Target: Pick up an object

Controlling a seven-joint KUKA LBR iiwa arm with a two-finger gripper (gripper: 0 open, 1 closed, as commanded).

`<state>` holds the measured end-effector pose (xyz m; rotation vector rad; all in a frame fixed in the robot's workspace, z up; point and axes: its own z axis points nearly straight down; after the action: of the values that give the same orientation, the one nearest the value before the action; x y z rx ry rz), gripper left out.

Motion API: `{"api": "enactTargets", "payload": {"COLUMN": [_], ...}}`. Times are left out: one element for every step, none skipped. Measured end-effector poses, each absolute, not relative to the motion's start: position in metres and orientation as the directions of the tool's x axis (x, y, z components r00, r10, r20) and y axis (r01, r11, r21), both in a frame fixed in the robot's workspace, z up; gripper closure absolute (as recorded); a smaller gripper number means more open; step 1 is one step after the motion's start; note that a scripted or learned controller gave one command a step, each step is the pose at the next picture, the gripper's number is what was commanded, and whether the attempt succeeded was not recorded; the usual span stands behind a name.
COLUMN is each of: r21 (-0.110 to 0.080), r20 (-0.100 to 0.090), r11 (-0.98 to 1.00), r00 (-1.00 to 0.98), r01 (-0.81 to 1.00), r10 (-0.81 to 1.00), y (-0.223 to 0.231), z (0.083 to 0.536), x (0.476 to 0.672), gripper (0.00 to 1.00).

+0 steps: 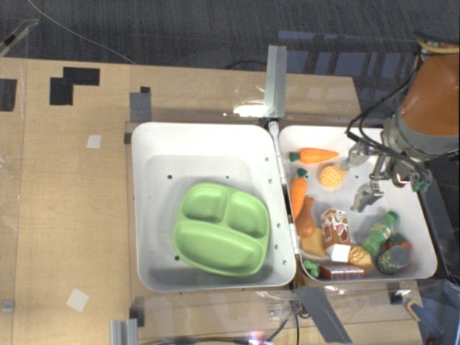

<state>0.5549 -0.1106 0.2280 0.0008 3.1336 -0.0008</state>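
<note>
Above the right bin point(424, 225), the end effector point(368, 195) hangs with fingers apart, holding nothing, between a yellow toy corn point(330, 176) and a green bottle point(379, 232).

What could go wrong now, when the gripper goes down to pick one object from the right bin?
The gripper hangs over a bare patch, so closing here may catch nothing. The toys lie crowded: the green bottle touches the dark can, so one may get knocked or dragged along. The carrot lies close along the bin wall, which could block a finger.
</note>
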Motion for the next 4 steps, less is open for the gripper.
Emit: {"api": "enactTargets", "payload": {"r21": [0.000,-0.010,-0.017,-0.003], "r20": [-0.005,-0.015,-0.034,-0.015], "r11": [0.985,0.916,0.913,0.943], "r00": [-0.985,-0.916,-0.912,-0.943], "r01": [-0.171,-0.402,-0.408,-0.333], "r10": [-0.171,-0.402,-0.408,-0.333], "y": [-0.093,-0.091,-0.089,-0.027], "z": [0.168,0.092,0.106,0.189], "x": [0.491,0.501,0.507,0.552], "gripper": [0.00,0.00,1.00,1.00]}}
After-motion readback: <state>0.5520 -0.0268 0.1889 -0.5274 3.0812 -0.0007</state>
